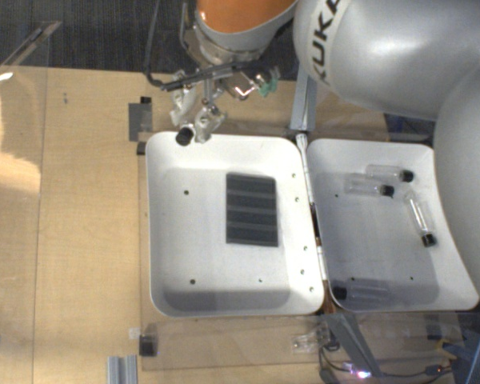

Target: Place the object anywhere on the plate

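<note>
A dark ribbed plate (251, 209) lies flat in the middle of the left bin (172, 238). My gripper (197, 125) hangs over the far left corner of that bin, well up and left of the plate. It is shut on a small clear tube with a black cap (183, 137); the cap pokes out to the left, just over the bin's rim. Three more clear tubes with black caps (382, 187) lie in the right bin (456, 290).
The grey arm with its orange band (240, 2) covers the upper right of the view and part of the right bin. A clear item (368, 292) rests at the right bin's near wall. Small black blocks (139, 120) sit on the wooden bench outside the left bin.
</note>
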`<act>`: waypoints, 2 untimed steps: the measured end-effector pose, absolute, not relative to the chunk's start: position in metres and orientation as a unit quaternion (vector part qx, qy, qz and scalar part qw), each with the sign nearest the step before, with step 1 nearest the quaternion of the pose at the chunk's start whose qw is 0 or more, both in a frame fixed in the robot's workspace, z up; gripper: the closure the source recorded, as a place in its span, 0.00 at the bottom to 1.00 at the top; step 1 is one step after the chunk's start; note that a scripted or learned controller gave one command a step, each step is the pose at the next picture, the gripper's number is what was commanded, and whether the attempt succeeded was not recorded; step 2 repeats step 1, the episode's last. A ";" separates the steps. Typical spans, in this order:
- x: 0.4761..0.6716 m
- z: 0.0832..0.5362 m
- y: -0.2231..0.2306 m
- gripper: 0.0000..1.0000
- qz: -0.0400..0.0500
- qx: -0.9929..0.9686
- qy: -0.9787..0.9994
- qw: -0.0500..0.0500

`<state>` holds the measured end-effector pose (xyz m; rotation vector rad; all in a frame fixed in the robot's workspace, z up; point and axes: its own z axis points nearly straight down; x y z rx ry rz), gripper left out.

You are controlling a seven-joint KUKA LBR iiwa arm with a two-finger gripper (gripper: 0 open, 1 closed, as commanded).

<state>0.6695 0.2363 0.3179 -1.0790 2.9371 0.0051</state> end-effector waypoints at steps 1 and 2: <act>0.670 0.290 0.225 1.00 0.001 -0.522 0.853 0.006; 0.670 0.290 0.225 1.00 0.001 -0.522 0.853 0.006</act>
